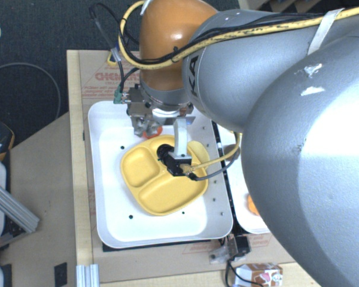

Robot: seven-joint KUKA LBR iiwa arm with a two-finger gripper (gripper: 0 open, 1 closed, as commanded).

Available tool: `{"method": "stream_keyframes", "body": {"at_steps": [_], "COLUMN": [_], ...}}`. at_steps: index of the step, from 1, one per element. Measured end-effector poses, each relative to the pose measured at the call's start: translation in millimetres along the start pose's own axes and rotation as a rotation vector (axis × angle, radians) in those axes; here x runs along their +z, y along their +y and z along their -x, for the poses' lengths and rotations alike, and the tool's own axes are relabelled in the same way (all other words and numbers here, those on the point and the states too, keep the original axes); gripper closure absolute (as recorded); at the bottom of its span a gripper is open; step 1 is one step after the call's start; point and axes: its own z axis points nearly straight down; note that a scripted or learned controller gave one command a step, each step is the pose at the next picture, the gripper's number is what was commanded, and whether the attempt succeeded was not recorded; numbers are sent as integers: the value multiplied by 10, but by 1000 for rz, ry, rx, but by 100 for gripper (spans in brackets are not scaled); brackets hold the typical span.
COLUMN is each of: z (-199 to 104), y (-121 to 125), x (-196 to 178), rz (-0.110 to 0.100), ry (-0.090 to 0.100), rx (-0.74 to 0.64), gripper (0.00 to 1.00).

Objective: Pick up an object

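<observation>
We're seeing the gripper [145, 124] hanging low over the back of the left bin [107, 220], right at the far rim of the yellow divided plate [145, 172]. From this angle we're not able to tell how far it's open or whether it's touching the plate; nothing is visibly gripped. The plate is lying flat and face up in the middle of the left bin, showing three compartments and rotated a bit against the bin walls. A small red-orange piece [157, 130] is peeking out just beside the gripper at the plate's far edge; we can't tell what it is. The grey arm [275, 100] is reaching in from the right and covering most of the right bin [244, 217], with its orange band [167, 26] sitting directly above the gripper. In the visible sliver of the right bin, an orange object [252, 204] is lying partly hidden under the arm. Both bins are sitting on a cardboard-coloured bench top [78, 178] with red print along the far edge. A small brown-and-white carton [260, 275] is lying on the bench in front of the bins.
</observation>
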Motion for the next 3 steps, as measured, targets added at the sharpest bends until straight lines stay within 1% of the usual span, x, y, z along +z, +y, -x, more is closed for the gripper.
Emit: {"method": "stream_keyframes", "body": {"at_steps": [1,2,3], "z": [277,111,-19], "y": [-438,57,673], "x": [137,182,332], "rz": [-5,7,8], "ry": [1,4,4], "rx": [0,-5,-5], "gripper": [100,100,100]}}
